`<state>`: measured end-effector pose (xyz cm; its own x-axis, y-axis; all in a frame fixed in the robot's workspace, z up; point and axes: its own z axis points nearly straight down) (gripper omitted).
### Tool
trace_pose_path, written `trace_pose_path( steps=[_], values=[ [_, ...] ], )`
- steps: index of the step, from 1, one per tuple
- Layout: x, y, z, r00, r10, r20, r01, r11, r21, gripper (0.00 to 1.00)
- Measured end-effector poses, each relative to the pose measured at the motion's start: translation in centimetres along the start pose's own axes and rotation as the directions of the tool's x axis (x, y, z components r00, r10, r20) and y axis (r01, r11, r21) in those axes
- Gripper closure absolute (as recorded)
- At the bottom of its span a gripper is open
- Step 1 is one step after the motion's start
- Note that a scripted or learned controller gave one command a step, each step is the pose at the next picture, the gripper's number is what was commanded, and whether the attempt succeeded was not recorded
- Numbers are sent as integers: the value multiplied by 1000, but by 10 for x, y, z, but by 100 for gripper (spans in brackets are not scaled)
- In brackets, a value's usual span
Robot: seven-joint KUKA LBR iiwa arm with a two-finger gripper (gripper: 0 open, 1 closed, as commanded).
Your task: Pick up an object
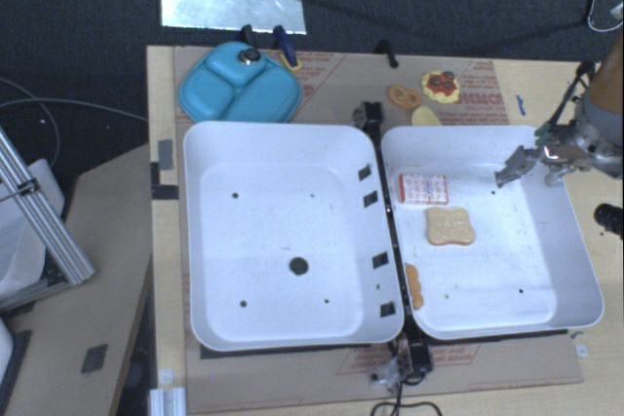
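**Hovering over the right bin, nothing in the gripper**

Starting at the far left, the bench (166, 209) carries a blue compartment tray (239, 85) at about eleven o'clock from the left bin. That left bin (210, 161) is one of two shallow white bins set side by side; on its floor lies one small dark round disc (298, 266), a little toward six o'clock from the bin's middle.

On the bench beyond the seam between the bins, toward twelve o'clock, sit three small toy foods: one orange pretzel-like piece (403, 95), one round pizza-like piece with red spots (441, 86), and one pale yellow piece (425, 117) just beside the right bin's far rim.

The right bin (575, 287) holds two things on its floor: one red-and-white patterned card (423, 188) near its nine o'clock side, and one tan toast-shaped piece (449, 227) just toward five o'clock of the card, close but apart from it. One small orange piece (413, 285) lies at the bin's left wall, near seven o'clock.

The gripper (522, 166) hangs at the bin's two o'clock side, well apart from the toast and card. Whether its fingers stand apart or together cannot be told; nothing is seen between them.
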<state>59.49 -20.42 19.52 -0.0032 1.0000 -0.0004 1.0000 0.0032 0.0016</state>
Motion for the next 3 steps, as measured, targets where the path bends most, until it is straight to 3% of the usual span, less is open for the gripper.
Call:
trace_pose_path(
  steps=[1,2,3],
  values=[
    [15,36,115,1000,-4,2,5,1000,-5,0],
    [70,31,107,1000,9,11,-9,1000,-8,0],
    [112,-15,108,1000,5,7,-5,1000,-6,0]
  ],
)
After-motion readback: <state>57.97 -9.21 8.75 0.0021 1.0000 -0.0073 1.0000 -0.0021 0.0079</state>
